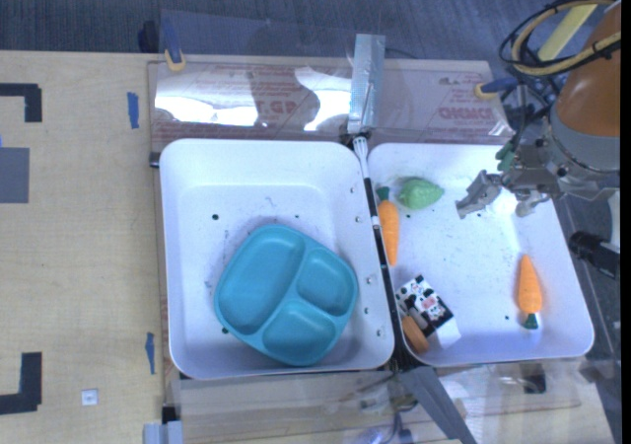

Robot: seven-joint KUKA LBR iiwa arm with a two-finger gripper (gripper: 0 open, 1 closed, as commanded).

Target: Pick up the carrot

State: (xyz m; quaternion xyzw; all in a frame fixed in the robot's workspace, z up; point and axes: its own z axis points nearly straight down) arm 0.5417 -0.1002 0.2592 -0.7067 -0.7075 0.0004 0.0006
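Two carrots lie in the right bin (493, 333). One carrot (529, 287) rests near the bin's right wall, narrow end up and green stub down; the other carrot (389, 227) lies lengthwise against the left wall, just beside the divider between the bins. A third orange piece (414, 335) pokes out from under a small black-and-white cow-patterned toy (425, 305) near the bin's lower left corner. A green leafy toy (420, 193) sits just right of the left-wall carrot's top end.

The gripper (501, 196) hangs over the upper right part of the same bin, its two fingers spread apart with nothing between them, well apart from both carrots. The arm's orange band (592, 102) shows above it at the right edge, beside looped black and yellow cables (552, 33).

The left bin (197, 176) holds a blue three-compartment plate (286, 292). Behind the bins, a clear sheet covers cardboard with red printing too blurred to read. The wooden bench (69, 235) carries black corner marks and blue tape tabs.
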